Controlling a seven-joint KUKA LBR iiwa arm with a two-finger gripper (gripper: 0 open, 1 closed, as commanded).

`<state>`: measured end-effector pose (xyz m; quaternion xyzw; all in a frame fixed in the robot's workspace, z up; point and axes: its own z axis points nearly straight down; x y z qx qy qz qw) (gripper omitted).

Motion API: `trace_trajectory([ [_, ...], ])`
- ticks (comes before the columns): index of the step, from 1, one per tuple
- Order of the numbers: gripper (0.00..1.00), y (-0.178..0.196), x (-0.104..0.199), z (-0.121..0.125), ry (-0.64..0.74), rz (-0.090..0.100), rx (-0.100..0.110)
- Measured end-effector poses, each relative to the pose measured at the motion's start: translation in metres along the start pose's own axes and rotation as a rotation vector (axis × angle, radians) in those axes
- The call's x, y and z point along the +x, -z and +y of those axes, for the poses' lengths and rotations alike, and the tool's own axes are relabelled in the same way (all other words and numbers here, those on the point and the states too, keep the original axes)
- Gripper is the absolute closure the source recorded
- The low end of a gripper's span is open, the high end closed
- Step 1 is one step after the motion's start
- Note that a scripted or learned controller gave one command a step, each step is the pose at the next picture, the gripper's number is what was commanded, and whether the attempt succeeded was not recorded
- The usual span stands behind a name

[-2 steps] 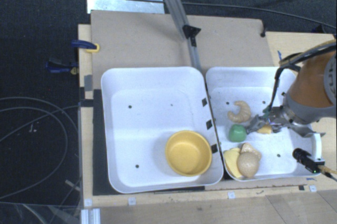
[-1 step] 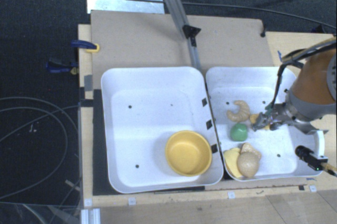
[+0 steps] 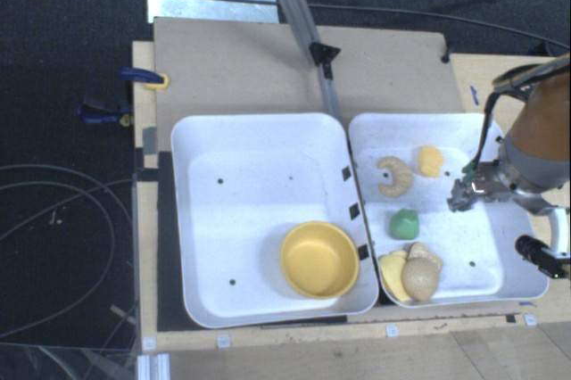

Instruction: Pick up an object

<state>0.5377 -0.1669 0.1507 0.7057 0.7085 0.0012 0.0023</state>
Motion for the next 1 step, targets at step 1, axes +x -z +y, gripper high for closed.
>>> trace_trajectory([
  [1, 1.00, 0.0533, 0.0101, 0.0010, 0.002, 0.000, -0.003],
])
